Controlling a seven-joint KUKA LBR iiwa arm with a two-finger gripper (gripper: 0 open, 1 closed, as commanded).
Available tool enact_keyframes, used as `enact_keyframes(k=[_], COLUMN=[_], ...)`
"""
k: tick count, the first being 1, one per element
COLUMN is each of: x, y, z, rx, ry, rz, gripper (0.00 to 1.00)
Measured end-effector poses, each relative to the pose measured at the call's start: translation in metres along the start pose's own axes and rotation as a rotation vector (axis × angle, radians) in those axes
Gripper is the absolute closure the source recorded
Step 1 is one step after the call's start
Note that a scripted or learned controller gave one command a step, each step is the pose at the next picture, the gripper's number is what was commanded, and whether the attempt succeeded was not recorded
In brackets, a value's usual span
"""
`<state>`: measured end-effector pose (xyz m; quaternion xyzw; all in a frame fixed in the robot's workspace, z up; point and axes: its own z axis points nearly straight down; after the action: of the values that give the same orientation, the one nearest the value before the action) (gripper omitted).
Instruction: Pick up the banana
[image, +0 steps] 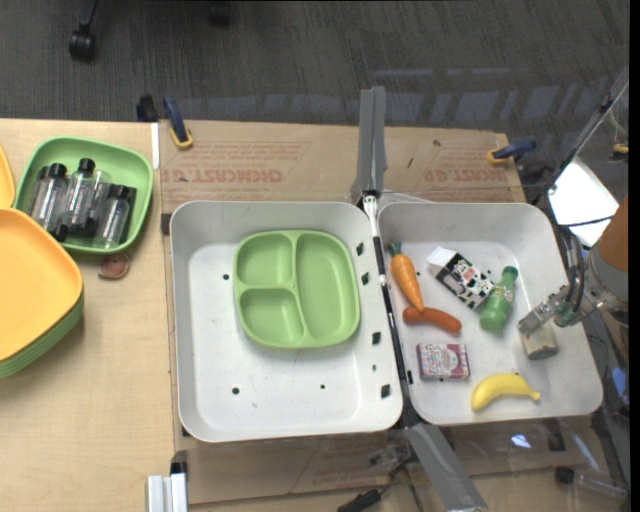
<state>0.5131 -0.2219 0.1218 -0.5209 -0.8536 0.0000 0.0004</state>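
Jaws' spread impossible to tell, low at right bin's (560, 240) far side, banana (505, 390) near, apart.

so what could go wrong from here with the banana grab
The banana lies close to the right bin's front wall, so the descending gripper might clip the rim. The gripper sits above and to the right of the banana, by the green bottle; moving across could knock it. The curved banana may slip.

Glossy yellow plastic banana (505, 390) in a smooth white plastic bin (560, 400), matt green plastic plate (297, 288) alongside, brown cardboard (270, 165) over pale wood bench (90, 430).
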Motion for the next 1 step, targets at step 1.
enact_keyframes(k=[1], x=[0.0056], y=[0.0097], z=[0.0147], rx=[-0.013], ry=[0.008], rz=[0.343], gripper=[1.00])
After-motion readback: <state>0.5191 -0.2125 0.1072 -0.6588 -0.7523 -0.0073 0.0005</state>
